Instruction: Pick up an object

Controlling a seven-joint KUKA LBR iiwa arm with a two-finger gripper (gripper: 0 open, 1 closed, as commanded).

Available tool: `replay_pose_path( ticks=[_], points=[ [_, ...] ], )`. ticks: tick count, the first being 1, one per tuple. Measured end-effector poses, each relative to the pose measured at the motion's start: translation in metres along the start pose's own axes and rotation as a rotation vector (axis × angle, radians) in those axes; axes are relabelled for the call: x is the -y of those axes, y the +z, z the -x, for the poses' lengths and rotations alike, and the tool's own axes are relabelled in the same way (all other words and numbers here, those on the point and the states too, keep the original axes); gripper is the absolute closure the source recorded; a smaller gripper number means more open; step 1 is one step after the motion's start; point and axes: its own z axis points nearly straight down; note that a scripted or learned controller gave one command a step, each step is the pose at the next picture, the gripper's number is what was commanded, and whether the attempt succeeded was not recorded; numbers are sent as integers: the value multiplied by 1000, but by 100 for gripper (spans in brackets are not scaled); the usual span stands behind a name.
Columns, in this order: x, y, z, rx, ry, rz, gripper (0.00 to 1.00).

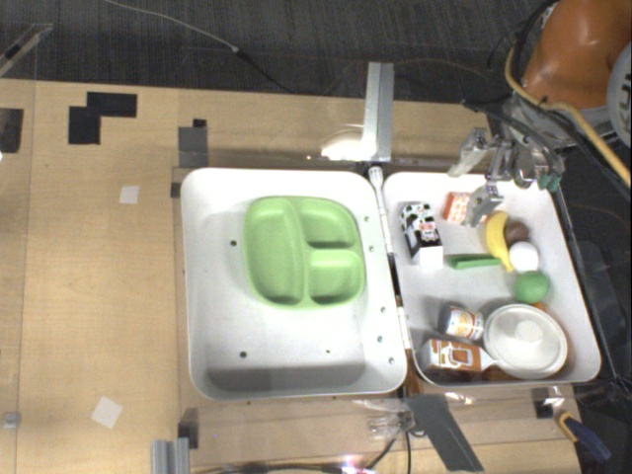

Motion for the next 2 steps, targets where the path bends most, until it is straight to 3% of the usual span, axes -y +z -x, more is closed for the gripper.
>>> replay_pose_path(
  ticks=[1, 2],
  points=[
    [28, 120, -32, 11, -108, -3, 0],
    [30, 130, -51, 12, -18, 0, 0]
  ],
)
